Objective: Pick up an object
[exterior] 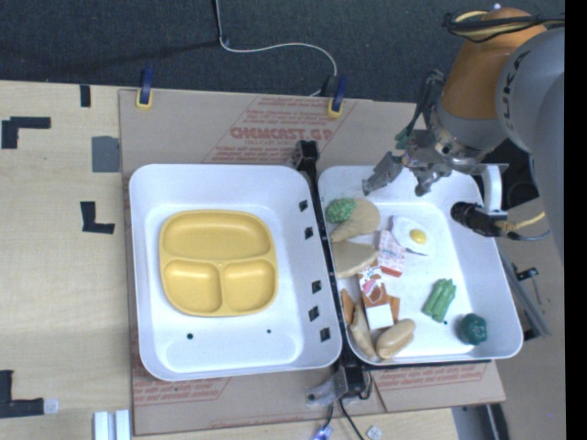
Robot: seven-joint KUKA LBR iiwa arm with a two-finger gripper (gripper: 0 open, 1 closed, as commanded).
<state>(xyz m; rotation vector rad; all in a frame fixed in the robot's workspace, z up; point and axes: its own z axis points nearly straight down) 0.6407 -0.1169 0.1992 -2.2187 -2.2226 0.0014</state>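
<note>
Toy food [385,273] crowds right bin [491,282] below end effector [399,180]

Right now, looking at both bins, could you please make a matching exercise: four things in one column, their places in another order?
Things:
1. yellow tray
2. fried egg
3. dark green ball
4. gripper

Places:
A. near right corner of the right bin
B. above the right bin's far edge
C. left bin
D. middle of the right bin

Pairs: 1-C, 2-D, 3-A, 4-B
</note>
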